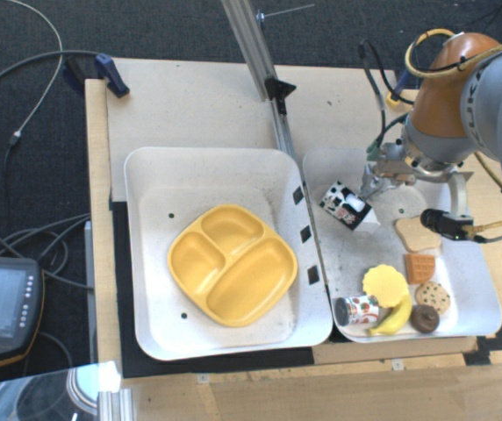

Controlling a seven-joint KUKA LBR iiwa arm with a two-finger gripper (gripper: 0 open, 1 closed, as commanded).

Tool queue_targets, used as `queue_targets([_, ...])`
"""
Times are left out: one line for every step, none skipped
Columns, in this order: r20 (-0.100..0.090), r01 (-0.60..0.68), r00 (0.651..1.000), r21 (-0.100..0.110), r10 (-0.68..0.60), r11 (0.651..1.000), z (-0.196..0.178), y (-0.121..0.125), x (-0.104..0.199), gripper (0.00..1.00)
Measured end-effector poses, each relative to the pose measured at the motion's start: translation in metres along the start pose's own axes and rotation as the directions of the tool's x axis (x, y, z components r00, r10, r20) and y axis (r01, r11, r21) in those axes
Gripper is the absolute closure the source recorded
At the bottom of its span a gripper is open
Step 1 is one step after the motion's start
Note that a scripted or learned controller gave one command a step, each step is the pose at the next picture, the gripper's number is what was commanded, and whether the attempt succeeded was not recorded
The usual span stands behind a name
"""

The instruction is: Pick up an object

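The black-and-white carton (346, 206) looks light and stiff, best pinched across its flat sides; whether the gripper (381, 182) is parted I cannot tell.

Dark carpeted floor (146, 11), loose cables (32, 24), pale wooden bench (190, 103), grey monitor (1, 310) at lower left

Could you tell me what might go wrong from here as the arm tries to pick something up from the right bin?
The gripper sits beside the black-and-white carton, which lies tilted, so a closing attempt may nudge it away rather than catch it. The banana, small can, donut and cookie are crowded in the near corner of the right bin; a reach there could grab two or jam against the wall.
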State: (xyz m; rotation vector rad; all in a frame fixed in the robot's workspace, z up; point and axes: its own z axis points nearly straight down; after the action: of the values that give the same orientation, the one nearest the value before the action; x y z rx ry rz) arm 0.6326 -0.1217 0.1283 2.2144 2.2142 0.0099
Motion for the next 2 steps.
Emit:
queue_targets([-0.001, 0.0, 1.0, 0.005, 0.0, 1.0, -0.04, 0.004, -0.015, 1.0])
queue_targets([-0.004, 0.002, 1.0, 0.015, -0.002, 1.0, -0.05, -0.021, 0.012, 1.0])
